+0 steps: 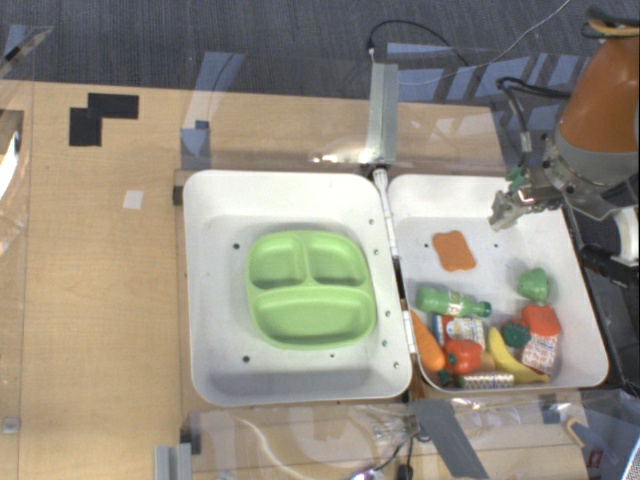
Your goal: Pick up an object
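Nearest the camera, the front of the right bin [598,363] holds a crowded cluster: a carrot [428,344], a tomato [463,355], a banana [513,361], a small carton [541,351] and a green bottle [453,303] lying with its long axis running 9 to 3 o'clock. A green pepper [534,284] sits apart at the 3 o'clock side. Mid-bin, an orange flat piece [455,251] lies alone on bare floor, clear of its neighbours; judged the easiest pick. The left bin [200,268] carries a green divided plate [311,288]. Farther back, the end effector [512,206] hangs over the rear of the right bin, nothing seen between its tips; whether it is released or clenched cannot be told at this resolution. Key relation: the orange piece lies toward 8 o'clock from the end effector, near, so the coming move is judged a short shift forward-left plus descent. The table [100,298] around the bins is bare wood.
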